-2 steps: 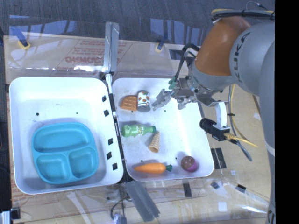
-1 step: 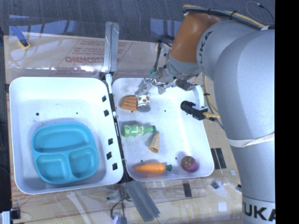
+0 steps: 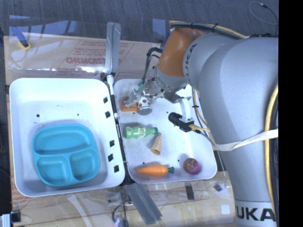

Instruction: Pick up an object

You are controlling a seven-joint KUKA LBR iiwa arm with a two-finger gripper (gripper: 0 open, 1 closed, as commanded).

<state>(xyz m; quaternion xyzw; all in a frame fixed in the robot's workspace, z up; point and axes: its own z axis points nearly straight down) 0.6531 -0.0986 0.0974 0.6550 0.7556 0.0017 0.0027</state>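
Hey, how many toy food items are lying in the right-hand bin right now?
4: a green bottle at mid-left, a cone beside it, a carrot at the near edge, a dark red ball near-right. The arm may hide more.

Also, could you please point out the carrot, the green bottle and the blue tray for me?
carrot (image 3: 152,170), camera view, middle of its orange body.
green bottle (image 3: 135,132), camera view, its wide body.
blue tray (image 3: 64,141), camera view, floor of its large upper compartment.

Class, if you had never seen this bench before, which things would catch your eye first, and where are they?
The huge grey arm with its orange band fills the right side, its gripper low in the right bin's far corner. A bright blue divided tray lies in the left bin. An orange carrot lies along the right bin's near edge.
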